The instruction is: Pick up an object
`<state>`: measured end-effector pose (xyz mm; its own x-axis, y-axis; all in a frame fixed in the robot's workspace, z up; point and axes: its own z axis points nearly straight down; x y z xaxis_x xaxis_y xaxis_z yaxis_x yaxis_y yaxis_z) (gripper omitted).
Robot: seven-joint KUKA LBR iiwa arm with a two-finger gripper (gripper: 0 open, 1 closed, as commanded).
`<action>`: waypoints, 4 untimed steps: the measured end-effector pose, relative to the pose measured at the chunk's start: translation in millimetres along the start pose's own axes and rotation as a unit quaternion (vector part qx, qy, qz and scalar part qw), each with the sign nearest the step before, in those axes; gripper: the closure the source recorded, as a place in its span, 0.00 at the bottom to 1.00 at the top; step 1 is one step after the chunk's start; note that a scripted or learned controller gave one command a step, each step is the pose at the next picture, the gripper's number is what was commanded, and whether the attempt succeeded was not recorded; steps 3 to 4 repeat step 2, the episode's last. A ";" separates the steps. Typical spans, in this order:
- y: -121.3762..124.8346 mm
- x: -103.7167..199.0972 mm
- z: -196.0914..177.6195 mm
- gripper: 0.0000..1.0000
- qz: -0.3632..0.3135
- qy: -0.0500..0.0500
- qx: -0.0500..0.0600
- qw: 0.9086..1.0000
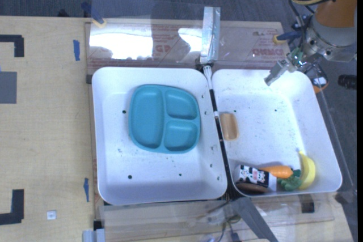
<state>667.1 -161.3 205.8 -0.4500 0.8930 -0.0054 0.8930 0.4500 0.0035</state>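
The gripper hangs over the far right corner of the right bin, at the end of the grey arm with its orange band. It is a small metal piece, seen at a slant — I cannot tell how wide it stands, and nothing is seen in it.

All the objects lie apart from it. Below and to the left of the gripper, near the divider between the bins, there is a small tan block with rounded corners, like a piece of bread. Far below the gripper, along the near wall of the same bin, lie a flat black-and-white packet, an orange carrot with green leaves, and a curved yellow banana — the carrot touches the banana.

Well to the left of the gripper, the left bin holds a smooth teal plate with three compartments. Both bins are white plastic with dark specks.
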 end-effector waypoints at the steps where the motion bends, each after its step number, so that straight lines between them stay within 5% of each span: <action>1: 26.7 56.7 79.2 0.00 -0.049 0.005 0.003 0.999; 2: -10.6 36.5 118.3 0.00 -0.111 0.001 -0.001 0.994; 4: -10.6 36.5 118.3 0.00 -0.111 0.001 -0.001 0.994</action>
